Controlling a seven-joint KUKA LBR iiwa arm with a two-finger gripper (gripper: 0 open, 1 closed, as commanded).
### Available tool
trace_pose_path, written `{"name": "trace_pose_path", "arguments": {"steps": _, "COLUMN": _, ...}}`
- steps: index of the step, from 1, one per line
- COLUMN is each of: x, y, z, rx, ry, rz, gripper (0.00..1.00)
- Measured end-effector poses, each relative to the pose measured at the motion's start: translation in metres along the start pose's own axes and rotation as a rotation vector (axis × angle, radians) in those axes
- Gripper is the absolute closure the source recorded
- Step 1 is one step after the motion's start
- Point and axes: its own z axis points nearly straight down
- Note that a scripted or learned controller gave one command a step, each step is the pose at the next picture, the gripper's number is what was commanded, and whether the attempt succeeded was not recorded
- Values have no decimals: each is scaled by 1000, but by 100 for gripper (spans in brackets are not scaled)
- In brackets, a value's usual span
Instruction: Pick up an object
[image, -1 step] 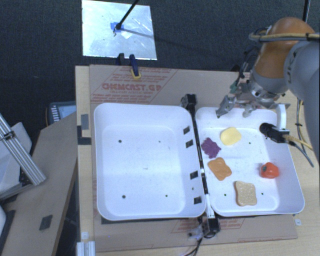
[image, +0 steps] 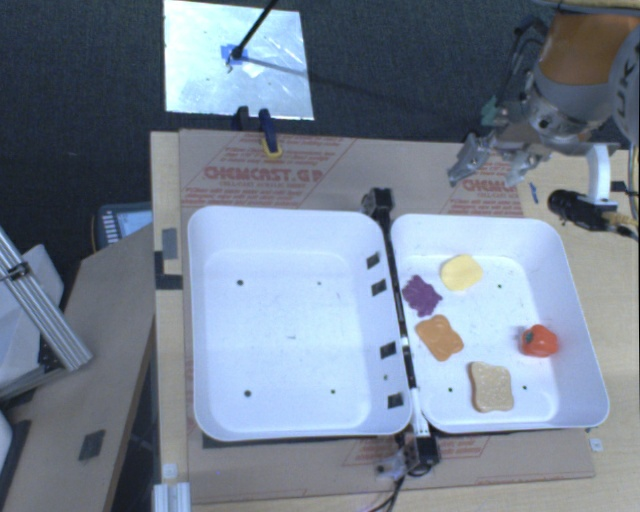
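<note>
**Five small items in the right bin, arm above its far edge**

A tan cardboard-covered desk (image: 300, 165) carries two shallow white plastic bins side by side, with dark floor beyond and a shiny square metal sheet (image: 238, 60) past the desk's far edge. Taking the right white bin (image: 575, 300) as the landmark: the left white bin (image: 290, 330) touches its left wall along a row of black clips. Inside the right bin, a round pale yellow piece (image: 461, 271) lies toward the far side; a purple knobbly piece (image: 421, 294) lies near the left wall, just beside the yellow one; an orange flat piece (image: 439, 336) sits near the middle; a tan bread-slice-shaped piece (image: 491, 386) lies toward the near wall; a small red tomato-like object (image: 539, 340) sits close to the right wall. The end effector (image: 495, 165) of the grey arm with an orange band (image: 585, 50) hovers beyond the right bin's far wall, its two fingers spread apart with nothing between them.
</note>
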Motion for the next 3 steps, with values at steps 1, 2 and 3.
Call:
{"name": "trace_pose_path", "arguments": {"steps": 1, "x": -1, "y": -1, "z": -3, "rx": 8, "ry": 0, "rz": -2, "gripper": 100}}
{"name": "trace_pose_path", "arguments": {"steps": 2, "x": 26, "y": -63, "z": -69, "rx": 13, "ry": 2, "rz": 1, "gripper": 100}}
{"name": "trace_pose_path", "arguments": {"steps": 3, "x": 99, "y": -73, "z": -142, "rx": 6, "ry": 4, "rz": -5, "gripper": 100}}
